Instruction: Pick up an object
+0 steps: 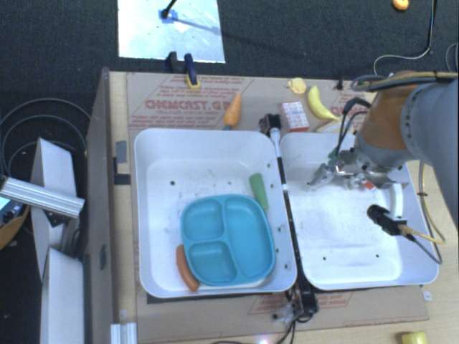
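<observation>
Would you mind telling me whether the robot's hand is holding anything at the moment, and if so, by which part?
It cannot be told. The hand hangs over the right bin, and no object shows in its grip. The blue tray, green piece and orange sausage lie in the left bin.

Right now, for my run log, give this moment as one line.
arm: over right bin | end effector: above bin floor | left bin: blue tray, green piece, orange sausage | pick: not done

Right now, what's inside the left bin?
In the left bin: a blue divided tray, a green stick and an orange sausage. Whatever lies under the tray is covered.
</observation>
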`<state>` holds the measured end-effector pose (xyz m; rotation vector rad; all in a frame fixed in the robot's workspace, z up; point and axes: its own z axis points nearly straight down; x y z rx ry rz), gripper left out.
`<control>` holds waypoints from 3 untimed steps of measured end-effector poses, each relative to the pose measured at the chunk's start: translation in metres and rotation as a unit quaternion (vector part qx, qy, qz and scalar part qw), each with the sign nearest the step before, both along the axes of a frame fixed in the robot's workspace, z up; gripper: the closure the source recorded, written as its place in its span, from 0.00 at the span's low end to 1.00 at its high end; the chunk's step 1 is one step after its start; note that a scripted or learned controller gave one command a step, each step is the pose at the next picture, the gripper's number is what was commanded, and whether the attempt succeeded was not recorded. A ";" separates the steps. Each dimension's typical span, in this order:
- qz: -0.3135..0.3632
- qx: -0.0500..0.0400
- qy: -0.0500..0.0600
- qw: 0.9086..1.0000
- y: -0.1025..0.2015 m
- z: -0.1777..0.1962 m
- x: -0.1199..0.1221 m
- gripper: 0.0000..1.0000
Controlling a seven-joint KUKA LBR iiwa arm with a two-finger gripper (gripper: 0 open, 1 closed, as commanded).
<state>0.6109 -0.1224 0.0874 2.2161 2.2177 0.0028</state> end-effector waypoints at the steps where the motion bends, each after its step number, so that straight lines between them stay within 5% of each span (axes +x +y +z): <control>1: -0.001 -0.002 -0.006 1.000 -0.064 0.105 0.062 0.00; 2: -0.001 0.002 0.005 1.000 -0.081 0.008 0.010 0.00; 3: 0.001 0.001 0.000 1.000 -0.081 0.024 0.014 1.00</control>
